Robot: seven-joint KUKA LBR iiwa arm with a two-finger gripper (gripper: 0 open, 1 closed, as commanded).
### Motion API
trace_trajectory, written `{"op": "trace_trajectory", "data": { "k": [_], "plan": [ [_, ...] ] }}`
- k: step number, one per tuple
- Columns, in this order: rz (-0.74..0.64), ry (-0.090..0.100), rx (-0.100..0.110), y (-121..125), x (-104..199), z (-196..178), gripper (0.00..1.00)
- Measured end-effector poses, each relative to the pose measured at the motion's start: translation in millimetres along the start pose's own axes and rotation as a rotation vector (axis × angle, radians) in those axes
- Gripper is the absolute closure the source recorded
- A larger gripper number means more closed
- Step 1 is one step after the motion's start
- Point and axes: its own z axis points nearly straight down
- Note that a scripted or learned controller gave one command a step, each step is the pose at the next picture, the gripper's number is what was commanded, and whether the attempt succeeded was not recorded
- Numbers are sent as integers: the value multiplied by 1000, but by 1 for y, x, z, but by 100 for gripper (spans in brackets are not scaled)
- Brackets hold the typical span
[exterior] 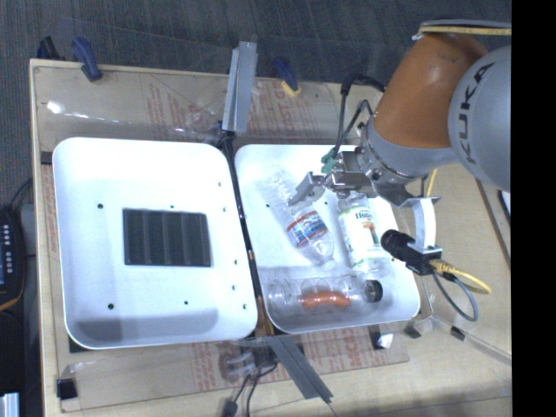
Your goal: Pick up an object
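Nearest in the right bin (pixel 395 313) we see a clear bottle (pixel 323 294) with orange inside, lying crosswise. Behind it, two more bottles: one with a red-blue label (pixel 308 230), one with a white label (pixel 360 235) to its right. Gripper (pixel 323 183) hangs over the bin's far part; can't tell its state. Left bin (pixel 87 172) has a dark grate (pixel 167 237).

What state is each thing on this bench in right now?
Left bin: holds a dark ribbed rectangle, lying flat.
Right bin: holds three bottles.
Clear bottle with red-blue label: lying on its side.
White bottle with green label: lying down, partly under the arm.
Clear bottle with orange inside: lying along the near wall.
Gripper: low over the right bin, holding nothing I can see.
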Motion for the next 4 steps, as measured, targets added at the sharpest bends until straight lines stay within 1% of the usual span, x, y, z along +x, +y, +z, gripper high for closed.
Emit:
{"op": "trace_trajectory", "data": {
  "k": [1,2,3,4],
  "plan": [
    [-53,-1,1,23,-41,98,0],
    [-2,0,0,48,-60,186,0],
    [21,0,0,16,-51,186,0],
    [16,-1,0,17,-50,175,100]
  ]
}}
